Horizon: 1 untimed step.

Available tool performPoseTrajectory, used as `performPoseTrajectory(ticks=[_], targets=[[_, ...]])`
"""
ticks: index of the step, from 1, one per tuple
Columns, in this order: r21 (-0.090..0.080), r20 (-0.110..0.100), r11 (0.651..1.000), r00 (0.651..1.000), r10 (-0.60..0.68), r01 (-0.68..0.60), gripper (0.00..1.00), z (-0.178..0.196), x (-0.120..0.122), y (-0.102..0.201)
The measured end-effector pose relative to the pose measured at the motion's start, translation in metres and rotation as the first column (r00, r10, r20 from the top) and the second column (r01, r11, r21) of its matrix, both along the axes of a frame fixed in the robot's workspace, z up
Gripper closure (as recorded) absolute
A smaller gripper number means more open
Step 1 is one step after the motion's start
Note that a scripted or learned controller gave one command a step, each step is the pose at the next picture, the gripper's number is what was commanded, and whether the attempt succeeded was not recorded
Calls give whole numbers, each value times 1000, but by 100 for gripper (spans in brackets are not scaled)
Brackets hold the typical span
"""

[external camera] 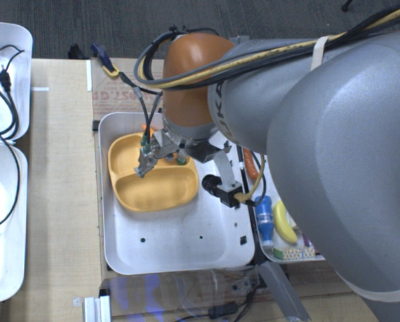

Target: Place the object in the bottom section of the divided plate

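My fingers (145, 161) hang over the yellow divided plate (153, 192), their tips pointing down and to the camera's left, right about where the ridge between the plate's two sections runs. Whether they are spread or pressed together I cannot tell; they show as one thin grey wedge, and I cannot make out any object between them. Small green and orange bits (179, 157) sit just beside my fingers on the arm's side, but they are too small to name, and I cannot tell if they are the task's object or part of my own wrist. The bottom section, the wide compartment toward the camera's lower edge, lies directly below my fingertips in the view and just beside them, its long axis running left to right. The smaller upper section lies behind the tips. The plate rests in the white bin (166, 247) on the desk. I judge a short shift toward that lower compartment is what placing calls for.
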<state>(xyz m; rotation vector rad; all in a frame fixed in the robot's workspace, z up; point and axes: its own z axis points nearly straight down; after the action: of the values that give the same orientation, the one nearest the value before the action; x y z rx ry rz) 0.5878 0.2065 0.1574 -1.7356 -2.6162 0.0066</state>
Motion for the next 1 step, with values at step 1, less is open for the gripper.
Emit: performPoseTrajectory(ticks=[1], targets=[[10,29,1000,1000,-8,7,0,-59,-82,-14]])
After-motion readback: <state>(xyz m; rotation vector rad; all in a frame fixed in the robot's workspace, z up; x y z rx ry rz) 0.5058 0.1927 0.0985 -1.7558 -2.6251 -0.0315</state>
